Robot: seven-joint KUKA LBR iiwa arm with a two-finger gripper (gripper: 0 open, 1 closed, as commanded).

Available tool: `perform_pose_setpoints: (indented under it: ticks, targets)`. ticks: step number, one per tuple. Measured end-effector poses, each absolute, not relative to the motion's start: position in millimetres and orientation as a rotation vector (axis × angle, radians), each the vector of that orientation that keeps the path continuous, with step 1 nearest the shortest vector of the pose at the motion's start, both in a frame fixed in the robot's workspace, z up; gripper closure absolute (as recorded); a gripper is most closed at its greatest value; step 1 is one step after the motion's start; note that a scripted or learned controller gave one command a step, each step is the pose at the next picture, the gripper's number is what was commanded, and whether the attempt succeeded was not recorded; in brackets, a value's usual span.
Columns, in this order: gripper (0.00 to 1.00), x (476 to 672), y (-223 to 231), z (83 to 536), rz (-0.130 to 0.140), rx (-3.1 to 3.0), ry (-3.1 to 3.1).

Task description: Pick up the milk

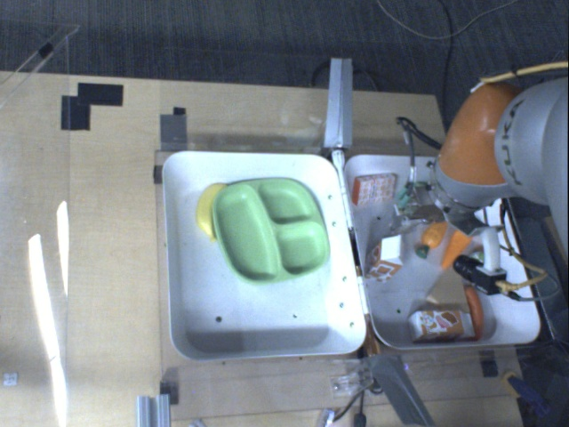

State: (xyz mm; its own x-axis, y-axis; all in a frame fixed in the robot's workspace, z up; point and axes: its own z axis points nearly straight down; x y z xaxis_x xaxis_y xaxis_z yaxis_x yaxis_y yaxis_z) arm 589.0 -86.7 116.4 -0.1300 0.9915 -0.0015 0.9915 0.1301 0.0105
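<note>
Milk lying against right bin's left wall, mid-length. Gripper hanging over bin's upper centre, near milk, apart; grip state not discernible. Green tray in left bin.

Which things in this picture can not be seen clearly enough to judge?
- Gripper: the arm's wrist covers it in the camera view, so its fingers' state is unknown.
- Yellow item: mostly hidden under the green tray in the left bin.
- Labels on the cartons in the right bin: too small to read.
</note>
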Motion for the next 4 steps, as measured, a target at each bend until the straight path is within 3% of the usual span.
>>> perform_pose_setpoints:
  ticks: [1,2,3,4]
  targets:
    - [1.0,559.0,-32.8,185.5,0.007,2.42,1.999]
    - [1.0,508.1,-17.5,202.7,0.003,2.544,1.844]
    - [1.0,509.5,-16.6,212.9,0.008,2.538,1.85]
    - [0.0,509.5,-16.7,213.0,0.008,2.538,1.849]
